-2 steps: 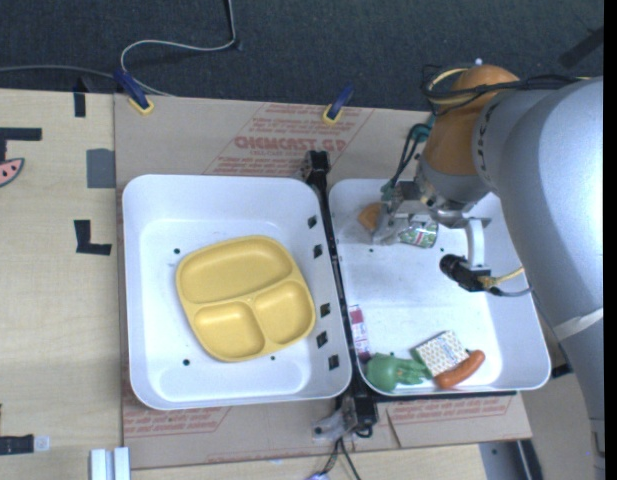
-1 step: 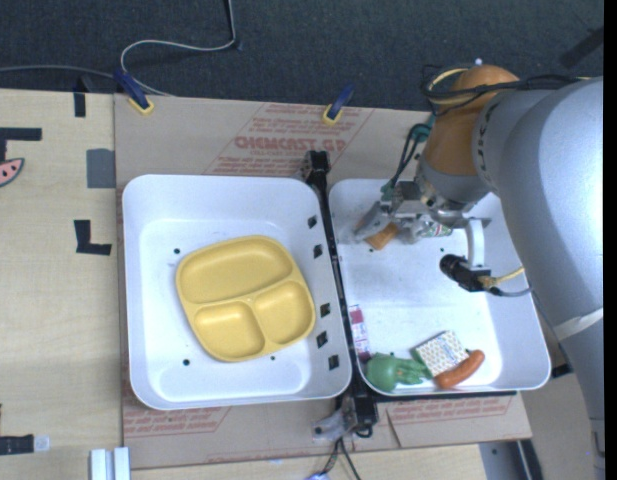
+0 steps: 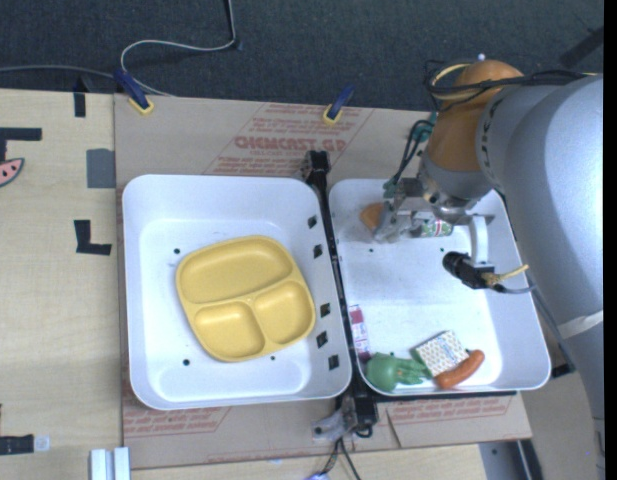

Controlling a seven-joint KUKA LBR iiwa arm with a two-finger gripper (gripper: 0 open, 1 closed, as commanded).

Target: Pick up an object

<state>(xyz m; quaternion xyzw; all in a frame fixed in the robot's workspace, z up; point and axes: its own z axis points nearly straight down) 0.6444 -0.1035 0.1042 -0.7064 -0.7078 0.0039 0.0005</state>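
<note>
My gripper [image 3: 393, 224] is down in the far left corner of the right bin [image 3: 428, 293]. A small orange-brown object [image 3: 371, 214] lies right beside it on its left, partly covered by the gripper; whether they touch is unclear. Along the near edge of the same bin lie a green toy [image 3: 394, 370], a speckled pale block [image 3: 439, 350] and an orange-red sausage-shaped piece [image 3: 460, 369]. A small red item [image 3: 355, 320] rests against the bin's left wall.
In the left bin [image 3: 148, 268] lies a yellow divided plate [image 3: 245, 296]. The grey arm [image 3: 553, 178] crosses the right bin's right side. A black divider [image 3: 326, 258] runs between the bins. Bare floor shows in the right bin's middle.
</note>
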